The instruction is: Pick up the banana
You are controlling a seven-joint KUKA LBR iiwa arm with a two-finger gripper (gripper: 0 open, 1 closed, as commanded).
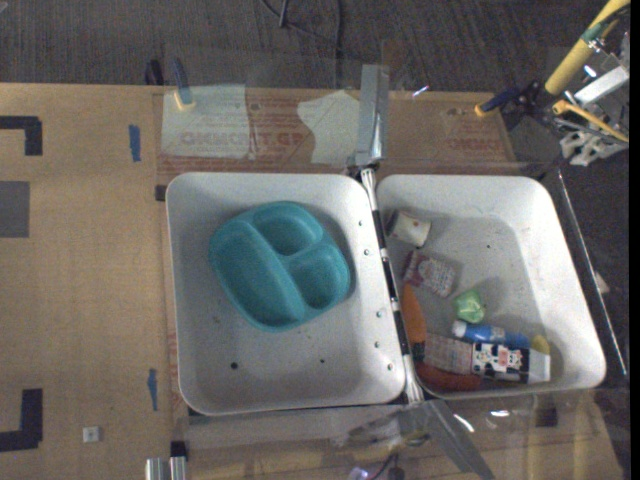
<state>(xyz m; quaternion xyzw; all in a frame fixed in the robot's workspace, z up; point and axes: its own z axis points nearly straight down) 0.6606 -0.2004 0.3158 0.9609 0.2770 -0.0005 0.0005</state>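
Your arm (600,28) hangs at the top right corner, outside the right bin (560,228), its grip state impossible to tell from here, and you cannot pick out the banana among the clutter there.

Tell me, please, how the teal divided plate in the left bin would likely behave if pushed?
The teal divided plate looks moulded and rigid, so it should probably keep its shape. It lies flat on the left bin and its smooth floor, so it would likely slide rather than tip or roll.
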